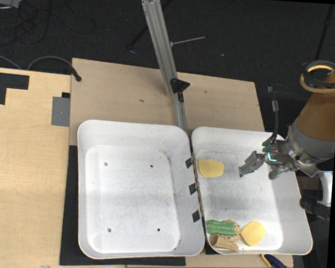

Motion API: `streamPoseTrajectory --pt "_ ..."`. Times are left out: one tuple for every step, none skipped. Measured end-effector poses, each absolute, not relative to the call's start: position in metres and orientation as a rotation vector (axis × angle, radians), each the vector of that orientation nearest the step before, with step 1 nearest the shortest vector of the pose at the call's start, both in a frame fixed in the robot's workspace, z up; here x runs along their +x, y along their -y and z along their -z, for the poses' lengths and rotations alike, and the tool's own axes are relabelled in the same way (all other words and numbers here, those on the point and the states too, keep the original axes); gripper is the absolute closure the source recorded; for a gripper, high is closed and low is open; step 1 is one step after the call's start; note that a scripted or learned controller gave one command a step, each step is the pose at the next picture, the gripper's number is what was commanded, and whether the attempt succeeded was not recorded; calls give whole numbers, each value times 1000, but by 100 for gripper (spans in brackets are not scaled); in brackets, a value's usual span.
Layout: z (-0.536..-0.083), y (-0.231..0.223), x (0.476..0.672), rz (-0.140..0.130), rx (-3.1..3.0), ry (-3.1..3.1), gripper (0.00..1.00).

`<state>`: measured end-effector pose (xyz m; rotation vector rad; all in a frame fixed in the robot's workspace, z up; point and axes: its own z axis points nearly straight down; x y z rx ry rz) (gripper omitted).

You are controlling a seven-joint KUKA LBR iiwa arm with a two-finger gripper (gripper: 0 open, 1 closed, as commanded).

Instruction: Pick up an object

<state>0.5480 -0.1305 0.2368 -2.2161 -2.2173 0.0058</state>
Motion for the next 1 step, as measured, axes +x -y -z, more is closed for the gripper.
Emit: streamPoseTrajectory --pt "-239 132 549 -2 -2222 2217 0"
